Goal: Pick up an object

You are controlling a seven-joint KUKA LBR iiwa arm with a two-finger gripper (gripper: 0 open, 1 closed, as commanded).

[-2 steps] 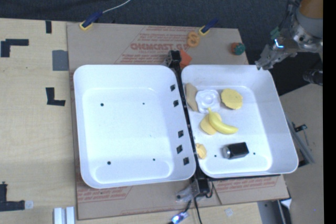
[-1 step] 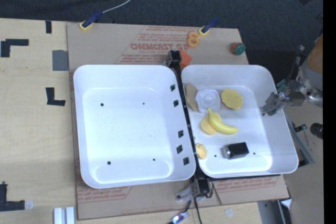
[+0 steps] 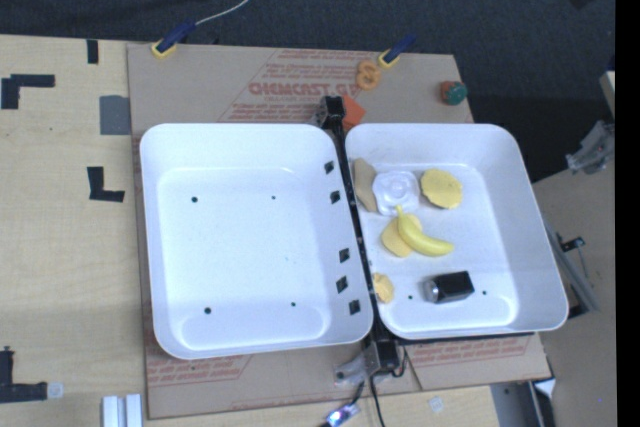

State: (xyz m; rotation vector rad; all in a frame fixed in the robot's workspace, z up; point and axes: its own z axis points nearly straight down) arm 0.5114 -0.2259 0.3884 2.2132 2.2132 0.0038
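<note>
White plastic is bearing every candidate: the right bin [image 3: 520, 215], lying in the right half of the frame, is holding a banana [image 3: 418, 237], a round yellow piece [image 3: 441, 188], a pale clear lid-like thing [image 3: 394, 187], a black block [image 3: 448, 287] and a small yellow bit [image 3: 382, 289]. The left bin [image 3: 160, 215] is sitting beside it. I cannot tell how the jaws are standing. The items are crowding the bin's left wall, so a descent there is risking a clipped rim, or nudging neighbours and closing on nothing.
</note>
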